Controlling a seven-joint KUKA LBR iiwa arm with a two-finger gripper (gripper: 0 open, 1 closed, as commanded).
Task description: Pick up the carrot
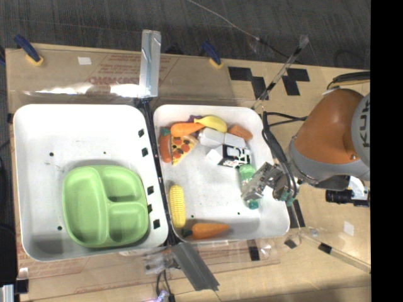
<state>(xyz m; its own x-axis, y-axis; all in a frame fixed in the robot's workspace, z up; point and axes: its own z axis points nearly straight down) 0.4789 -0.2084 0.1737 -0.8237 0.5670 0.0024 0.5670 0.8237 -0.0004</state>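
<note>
Currently: gripper over right bin, carrot untouched

Gripper (257, 187) sits at the right bin's (277, 222) right side, well apart from the carrot (208, 230) lying along the near wall beside the corn (177, 205). Finger state: cannot tell.

A robotics lab bench — a test rig, not a kitchen.
Two white bins (38, 168) sit on taped cardboard (189, 74) held by blue clamps (28, 49); black-and-white marker squares (267, 80), loose cables (277, 121) and a grey-and-orange industrial arm (327, 143) surround plastic toy food (182, 145) — with dark carpet (94, 5) beyond.
</note>
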